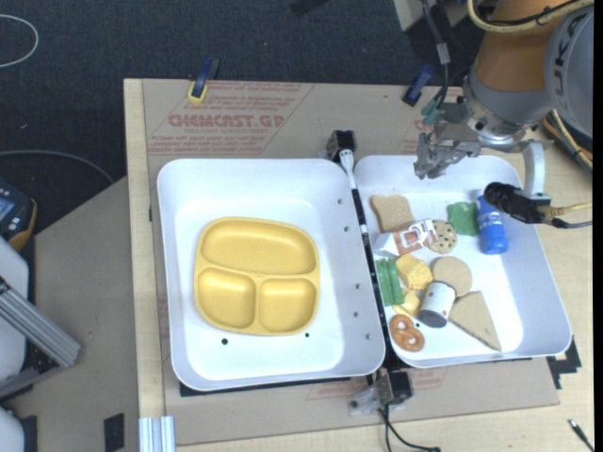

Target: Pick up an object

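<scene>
Objects [435,273] are crowded together in the right bin [546,290], below the gripper [435,166] (whether it is open or closed cannot be told), so a neighbour could be nudged or a flat piece missed when one is grasped.

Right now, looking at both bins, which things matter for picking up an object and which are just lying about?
Belong to the job:
gripper
right bin
toast slice
blue bottle
green block
cookie
pretzel
wedge

Lying about:
yellow divided plate
left bin
blue-yellow clamp
cardboard sheet
</scene>
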Available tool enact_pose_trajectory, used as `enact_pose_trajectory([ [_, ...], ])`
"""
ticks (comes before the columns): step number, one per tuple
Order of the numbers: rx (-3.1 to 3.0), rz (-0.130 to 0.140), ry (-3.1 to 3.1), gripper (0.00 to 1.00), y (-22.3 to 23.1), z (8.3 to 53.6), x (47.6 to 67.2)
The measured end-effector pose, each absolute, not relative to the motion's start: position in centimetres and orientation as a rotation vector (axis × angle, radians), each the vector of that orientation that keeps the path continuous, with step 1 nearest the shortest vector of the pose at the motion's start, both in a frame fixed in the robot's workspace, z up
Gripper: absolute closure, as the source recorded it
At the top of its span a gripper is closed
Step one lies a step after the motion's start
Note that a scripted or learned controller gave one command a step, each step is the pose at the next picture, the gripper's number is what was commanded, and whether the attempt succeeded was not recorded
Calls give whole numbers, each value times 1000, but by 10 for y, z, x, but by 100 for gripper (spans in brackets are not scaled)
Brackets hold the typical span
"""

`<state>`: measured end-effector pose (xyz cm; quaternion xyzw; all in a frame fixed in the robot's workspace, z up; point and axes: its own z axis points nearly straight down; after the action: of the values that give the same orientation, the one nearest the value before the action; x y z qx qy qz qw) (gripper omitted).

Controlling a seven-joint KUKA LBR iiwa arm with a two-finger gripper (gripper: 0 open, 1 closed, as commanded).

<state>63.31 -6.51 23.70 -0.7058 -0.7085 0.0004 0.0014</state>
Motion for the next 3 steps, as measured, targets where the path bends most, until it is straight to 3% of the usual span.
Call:
enact_pose_trajectory([
  [1, -2215, 3, -2222, 100, -35, 220, 617],
  [2, -2224, -2, -2222, 100, -56, 228, 623],
  [3, -2221, -4, -2225, 100, -44, 232, 629],
])
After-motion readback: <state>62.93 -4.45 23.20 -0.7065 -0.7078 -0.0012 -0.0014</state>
